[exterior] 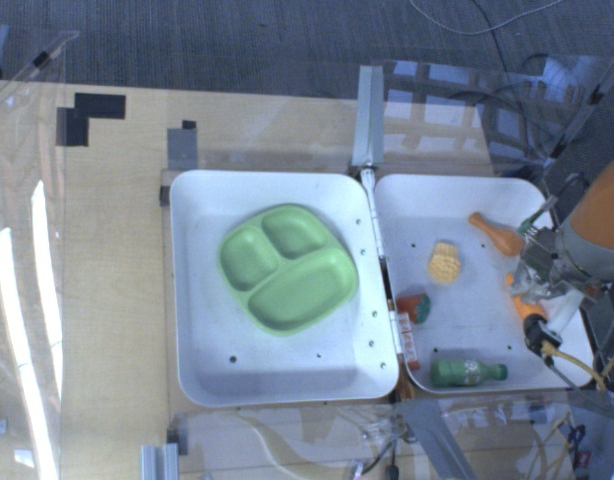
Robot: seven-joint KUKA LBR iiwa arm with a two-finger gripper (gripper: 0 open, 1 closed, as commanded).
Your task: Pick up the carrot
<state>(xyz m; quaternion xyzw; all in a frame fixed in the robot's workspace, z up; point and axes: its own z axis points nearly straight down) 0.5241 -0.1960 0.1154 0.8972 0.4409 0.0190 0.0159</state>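
In the right bin [457,190] the gripper [536,280] hangs low by the right wall, with the grey arm and its orange band behind it at the frame's right edge. A bright orange piece, which looks like the carrot [531,310], pokes out just below the gripper. Another sliver of orange shows at the gripper's left side. The gripper body covers most of the carrot, and I cannot see whether they touch. A second orange, tapered item [496,234] lies a little behind and left of the gripper, apart from it.
The right bin also holds a yellow corn piece [445,262], a small red item with a green top [415,307] and a green bottle [468,372] lying near the front wall. In the left bin [202,358] sits a green divided plate [287,268]. Cables trail at the front right.
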